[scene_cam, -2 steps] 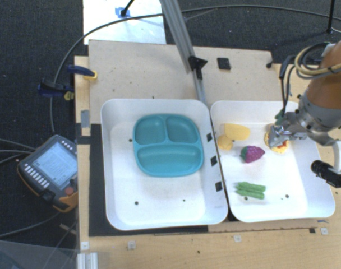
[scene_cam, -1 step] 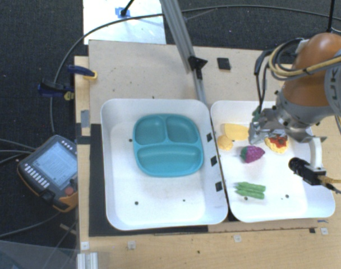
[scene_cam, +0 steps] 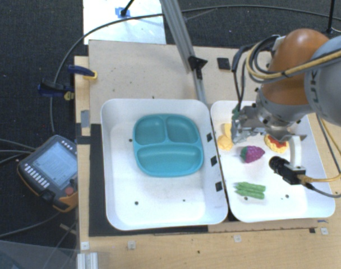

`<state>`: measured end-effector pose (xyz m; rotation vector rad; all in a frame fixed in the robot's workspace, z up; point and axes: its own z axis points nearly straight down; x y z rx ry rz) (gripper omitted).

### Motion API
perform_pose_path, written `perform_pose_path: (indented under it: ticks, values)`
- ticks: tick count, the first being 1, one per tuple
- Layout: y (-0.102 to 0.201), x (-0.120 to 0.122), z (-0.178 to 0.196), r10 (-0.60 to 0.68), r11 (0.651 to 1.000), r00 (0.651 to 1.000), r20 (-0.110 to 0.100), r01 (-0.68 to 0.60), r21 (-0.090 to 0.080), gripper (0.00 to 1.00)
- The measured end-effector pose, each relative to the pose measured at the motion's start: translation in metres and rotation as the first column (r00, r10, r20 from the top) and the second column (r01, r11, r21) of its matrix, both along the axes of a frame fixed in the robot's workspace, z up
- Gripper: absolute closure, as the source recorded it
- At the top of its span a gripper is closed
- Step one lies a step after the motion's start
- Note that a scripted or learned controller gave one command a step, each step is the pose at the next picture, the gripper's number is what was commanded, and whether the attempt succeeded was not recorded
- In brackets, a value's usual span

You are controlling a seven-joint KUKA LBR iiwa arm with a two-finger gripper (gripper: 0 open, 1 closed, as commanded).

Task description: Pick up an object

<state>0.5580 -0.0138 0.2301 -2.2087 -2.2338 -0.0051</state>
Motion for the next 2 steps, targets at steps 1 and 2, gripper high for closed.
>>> perform_pose_path:
  ticks: [1,2]
  values:
    - [0.062,-0.004,0.002,0.001,1.0,1.0,-0.001,-0.001,0.001,1.0]
    - [0.122,-0.023,-0.004,0.0,1.0,1.0,-0.003,0.0,0.0,1.0]
